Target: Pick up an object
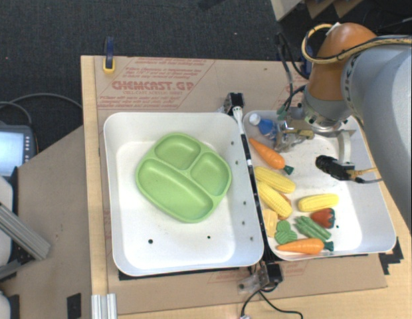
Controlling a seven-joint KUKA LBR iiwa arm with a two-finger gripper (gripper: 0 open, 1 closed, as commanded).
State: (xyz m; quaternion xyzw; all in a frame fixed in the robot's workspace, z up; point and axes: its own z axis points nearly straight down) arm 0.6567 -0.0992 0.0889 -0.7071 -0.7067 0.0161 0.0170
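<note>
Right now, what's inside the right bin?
The right bin holds toy food: two carrots, three corn cobs, a green piece and a red one. The arm covers its far corner.

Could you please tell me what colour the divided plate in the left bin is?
The divided plate is light green, seen clearly in the camera view.

We see green plate point(184, 176) in left bin point(126, 244); right bin point(372, 234) holds carrots point(268, 154), corn cobs point(274, 179), red pepper point(323, 217); gripper point(286, 133) above carrot.
</note>
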